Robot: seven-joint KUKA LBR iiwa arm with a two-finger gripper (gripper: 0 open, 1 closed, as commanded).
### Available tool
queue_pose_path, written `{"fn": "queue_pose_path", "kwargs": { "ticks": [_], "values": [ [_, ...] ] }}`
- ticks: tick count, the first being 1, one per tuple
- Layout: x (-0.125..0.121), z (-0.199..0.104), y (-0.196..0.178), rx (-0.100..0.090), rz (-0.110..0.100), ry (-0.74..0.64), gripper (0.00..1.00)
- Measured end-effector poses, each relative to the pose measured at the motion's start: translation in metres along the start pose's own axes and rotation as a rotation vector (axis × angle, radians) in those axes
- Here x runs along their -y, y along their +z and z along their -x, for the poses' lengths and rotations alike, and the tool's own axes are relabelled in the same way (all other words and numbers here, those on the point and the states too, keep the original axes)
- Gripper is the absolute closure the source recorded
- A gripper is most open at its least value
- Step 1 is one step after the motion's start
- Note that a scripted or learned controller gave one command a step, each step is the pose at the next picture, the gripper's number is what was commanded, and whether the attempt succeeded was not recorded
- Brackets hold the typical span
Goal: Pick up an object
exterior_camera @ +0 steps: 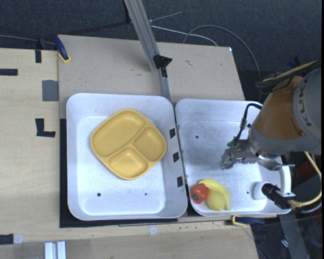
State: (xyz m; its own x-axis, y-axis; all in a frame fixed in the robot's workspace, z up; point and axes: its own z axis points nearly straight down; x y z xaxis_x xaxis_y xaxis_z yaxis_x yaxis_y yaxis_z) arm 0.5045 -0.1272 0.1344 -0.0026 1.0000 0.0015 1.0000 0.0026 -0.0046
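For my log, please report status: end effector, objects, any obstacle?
End effector low in right bin. Toy fruit at near wall, untouched. Yellow tray in left bin.

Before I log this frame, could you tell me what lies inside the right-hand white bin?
The right-hand shallow white bin holds a red-and-yellow toy fruit cluster near its front edge. The gripper hovers above, hiding some floor.

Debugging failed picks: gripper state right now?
Gripper: cannot be told whether open or closed; it sits over the right bin, apart from the toy fruit in the near corner, nothing visibly held.
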Motion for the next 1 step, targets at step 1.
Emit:
{"fn": "queue_pose_path", "kwargs": {
  "ticks": [1],
  "values": [
    [-0.0012,-0.0111,-0.0522,0.002,0.008,0.000,1.00]
  ]
}}
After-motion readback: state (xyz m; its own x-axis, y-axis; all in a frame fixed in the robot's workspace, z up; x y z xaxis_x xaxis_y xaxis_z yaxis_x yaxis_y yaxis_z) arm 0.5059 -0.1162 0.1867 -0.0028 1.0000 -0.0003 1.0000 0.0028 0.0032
